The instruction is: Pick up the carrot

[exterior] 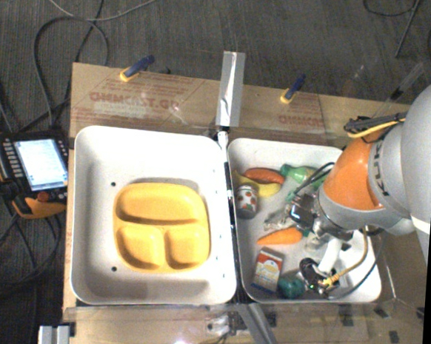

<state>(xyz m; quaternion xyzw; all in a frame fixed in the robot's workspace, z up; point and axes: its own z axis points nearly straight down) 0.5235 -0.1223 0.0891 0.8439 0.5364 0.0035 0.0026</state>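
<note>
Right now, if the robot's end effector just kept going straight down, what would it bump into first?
Probably the orange carrot lying in the right white bin; the end effector sits just above it. Depth is hard to judge from this overhead slant.

Carrot lies in the right bin, just left of the jaws; small carton below-left; divided tray in the left bin, far left.

Glossy yellow plastic tray in smooth white plastic bin; matt orange carrot.
</note>
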